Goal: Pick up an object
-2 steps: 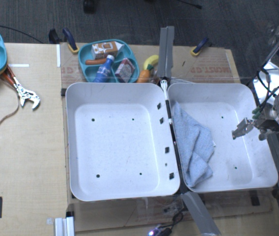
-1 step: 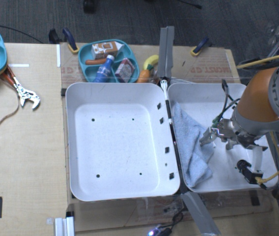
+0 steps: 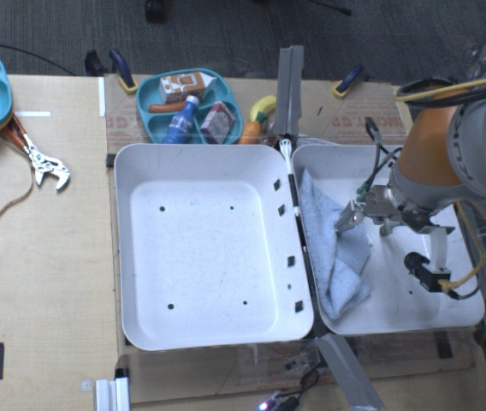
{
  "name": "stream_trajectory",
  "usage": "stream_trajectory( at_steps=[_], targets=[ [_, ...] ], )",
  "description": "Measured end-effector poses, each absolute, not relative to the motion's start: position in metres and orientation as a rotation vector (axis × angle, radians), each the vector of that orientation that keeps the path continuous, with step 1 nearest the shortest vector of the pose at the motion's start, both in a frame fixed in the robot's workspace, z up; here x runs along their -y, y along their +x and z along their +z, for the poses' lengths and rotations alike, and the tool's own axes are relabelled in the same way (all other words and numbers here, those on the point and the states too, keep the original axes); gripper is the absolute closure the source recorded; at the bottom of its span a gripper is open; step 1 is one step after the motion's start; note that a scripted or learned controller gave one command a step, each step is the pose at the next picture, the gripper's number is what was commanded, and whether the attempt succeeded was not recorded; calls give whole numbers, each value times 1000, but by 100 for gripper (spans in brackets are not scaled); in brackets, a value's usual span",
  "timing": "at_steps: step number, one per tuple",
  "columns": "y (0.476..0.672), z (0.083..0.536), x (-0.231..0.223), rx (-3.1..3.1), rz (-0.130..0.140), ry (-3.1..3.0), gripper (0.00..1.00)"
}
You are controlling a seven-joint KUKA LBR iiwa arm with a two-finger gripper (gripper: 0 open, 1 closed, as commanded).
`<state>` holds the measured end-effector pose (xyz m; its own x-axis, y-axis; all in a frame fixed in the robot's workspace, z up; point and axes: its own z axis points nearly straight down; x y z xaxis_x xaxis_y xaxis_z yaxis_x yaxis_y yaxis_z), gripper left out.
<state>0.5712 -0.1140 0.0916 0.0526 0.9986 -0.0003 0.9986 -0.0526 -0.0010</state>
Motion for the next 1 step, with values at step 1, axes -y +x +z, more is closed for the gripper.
stream_trajectory(
  at_steps=[1],
  targets=[
    [477,123,198,2369,1,-2063,0]
  ],
)
